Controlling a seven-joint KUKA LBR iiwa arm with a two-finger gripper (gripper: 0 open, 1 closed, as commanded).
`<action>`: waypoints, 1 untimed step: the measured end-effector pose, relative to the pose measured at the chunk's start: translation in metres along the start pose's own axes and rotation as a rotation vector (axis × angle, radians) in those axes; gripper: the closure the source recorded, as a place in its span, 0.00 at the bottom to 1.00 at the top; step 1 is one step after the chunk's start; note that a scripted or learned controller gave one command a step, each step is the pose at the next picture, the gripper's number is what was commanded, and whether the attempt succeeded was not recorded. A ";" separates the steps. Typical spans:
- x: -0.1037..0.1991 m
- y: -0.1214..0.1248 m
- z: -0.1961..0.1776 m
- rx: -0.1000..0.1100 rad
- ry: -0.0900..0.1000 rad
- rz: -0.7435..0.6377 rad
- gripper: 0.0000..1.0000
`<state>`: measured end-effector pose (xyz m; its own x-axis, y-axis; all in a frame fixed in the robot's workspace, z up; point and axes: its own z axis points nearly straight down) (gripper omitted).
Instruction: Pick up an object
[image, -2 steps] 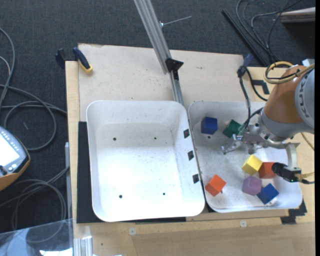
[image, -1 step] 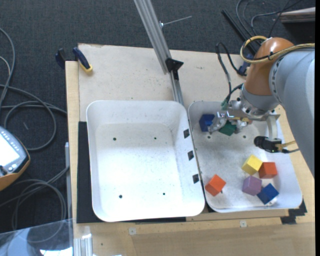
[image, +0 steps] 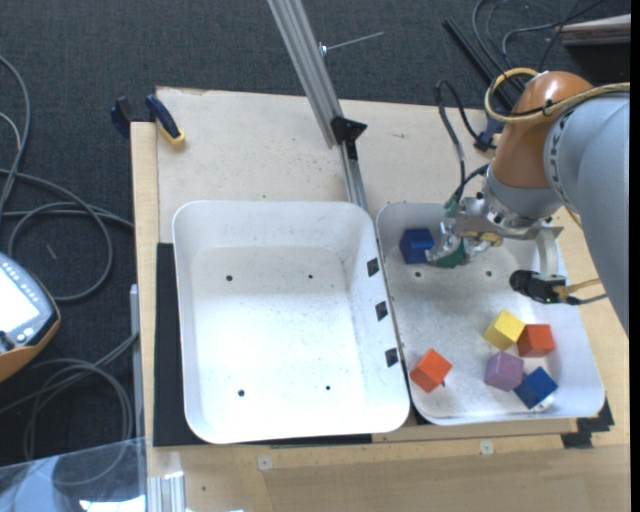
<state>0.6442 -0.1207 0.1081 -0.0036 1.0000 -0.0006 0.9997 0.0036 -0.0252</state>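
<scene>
The gripper (image: 452, 247) hangs low at the far end of the right bin (image: 590, 385), just beside a blue block (image: 416, 244) and over something green (image: 455, 259), possibly its target. Whether the fingers are clenched cannot be told. Small hard-edged cubes cluster at the near end: yellow (image: 505, 328), purple (image: 503, 371), orange (image: 431, 369)

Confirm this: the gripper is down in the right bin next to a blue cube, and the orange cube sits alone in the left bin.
One detail is wrong. The camera view shows the orange cube in the right bin, near its front-left corner. The gripper is indeed down in that bin beside a blue cube.
</scene>
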 end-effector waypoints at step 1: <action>0.084 0.002 -0.097 -0.035 0.004 -0.005 1.00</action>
<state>0.6480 -0.0367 0.2054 -0.0084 1.0000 0.0032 0.9999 0.0084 0.0097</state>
